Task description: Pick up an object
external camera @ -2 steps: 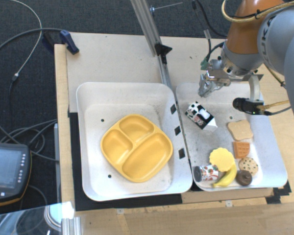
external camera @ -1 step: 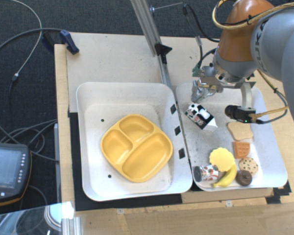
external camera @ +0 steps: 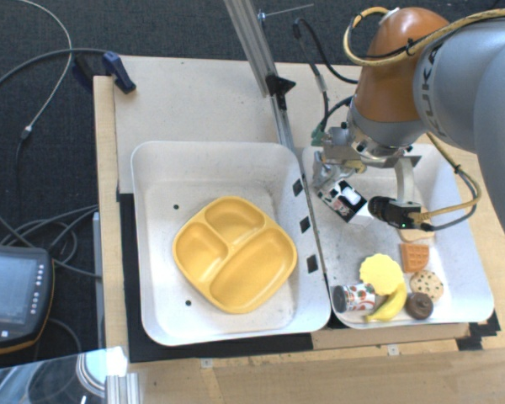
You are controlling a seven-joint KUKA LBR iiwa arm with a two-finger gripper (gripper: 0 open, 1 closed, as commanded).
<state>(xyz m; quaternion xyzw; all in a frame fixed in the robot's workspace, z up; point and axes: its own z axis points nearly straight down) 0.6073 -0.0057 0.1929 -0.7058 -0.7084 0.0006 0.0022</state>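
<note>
My gripper (external camera: pixel 338 190) hangs low over the upper left part of the right bin (external camera: pixel 470 263), under the orange wrist band. A small black-and-white piece sits right at its tip; I cannot tell whether that is an object or part of the gripper. Near the bin's front edge lie a small can (external camera: pixel 356 297) on its side, a yellow banana (external camera: pixel 390 304), a yellow lumpy piece (external camera: pixel 380 271), an orange cracker (external camera: pixel 415 255), a speckled cookie (external camera: pixel 427 284) and a brown donut (external camera: pixel 418 306). All of these sit well in front of the gripper.
The left bin (external camera: pixel 151 225) holds a yellow divided plate (external camera: pixel 235 253). A slanted metal rod (external camera: pixel 257 49) runs down to the wall between the bins. Cables loop around the wrist. A blue clamp (external camera: pixel 118 71) sits at the bench's back left corner.
</note>
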